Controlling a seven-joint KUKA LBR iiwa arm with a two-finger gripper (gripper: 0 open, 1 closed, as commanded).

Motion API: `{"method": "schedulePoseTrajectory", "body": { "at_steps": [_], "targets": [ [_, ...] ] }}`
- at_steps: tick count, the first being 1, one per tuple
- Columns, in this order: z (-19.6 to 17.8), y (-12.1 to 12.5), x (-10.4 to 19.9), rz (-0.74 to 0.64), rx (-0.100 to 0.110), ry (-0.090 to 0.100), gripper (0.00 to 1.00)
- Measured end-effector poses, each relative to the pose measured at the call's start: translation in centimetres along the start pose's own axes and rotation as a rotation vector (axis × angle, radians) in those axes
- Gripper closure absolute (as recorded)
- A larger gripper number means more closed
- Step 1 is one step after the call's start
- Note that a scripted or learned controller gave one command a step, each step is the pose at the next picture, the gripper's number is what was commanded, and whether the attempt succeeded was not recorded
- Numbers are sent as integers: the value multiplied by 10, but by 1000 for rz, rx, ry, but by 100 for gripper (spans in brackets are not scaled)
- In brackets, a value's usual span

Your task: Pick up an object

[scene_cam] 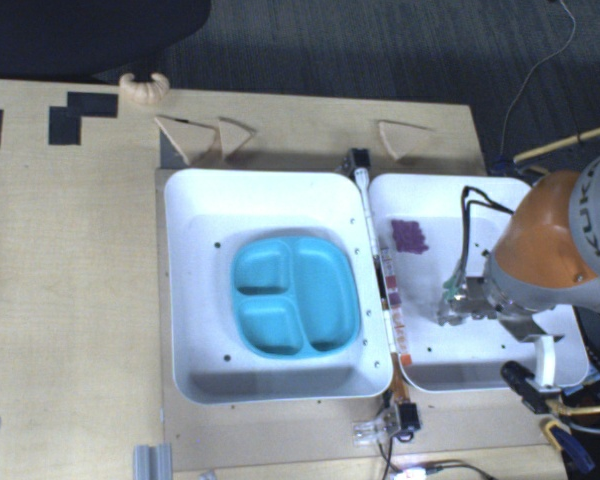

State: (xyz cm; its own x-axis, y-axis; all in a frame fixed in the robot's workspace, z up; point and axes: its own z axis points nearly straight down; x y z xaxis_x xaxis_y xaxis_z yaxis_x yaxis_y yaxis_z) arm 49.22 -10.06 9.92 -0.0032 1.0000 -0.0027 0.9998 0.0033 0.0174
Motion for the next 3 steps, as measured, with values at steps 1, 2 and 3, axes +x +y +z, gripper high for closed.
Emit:
{"method": "schedulePoseTrajectory", "body": {
  "at_steps": [1, 2, 3],
  "targets": [
    [12, 67, -33, -2, 7, 1, 100],
    [-25, 172, -54, -4, 10, 1, 100],
    [-35, 178, 15, -5, 13, 4, 100]
  ]
}}
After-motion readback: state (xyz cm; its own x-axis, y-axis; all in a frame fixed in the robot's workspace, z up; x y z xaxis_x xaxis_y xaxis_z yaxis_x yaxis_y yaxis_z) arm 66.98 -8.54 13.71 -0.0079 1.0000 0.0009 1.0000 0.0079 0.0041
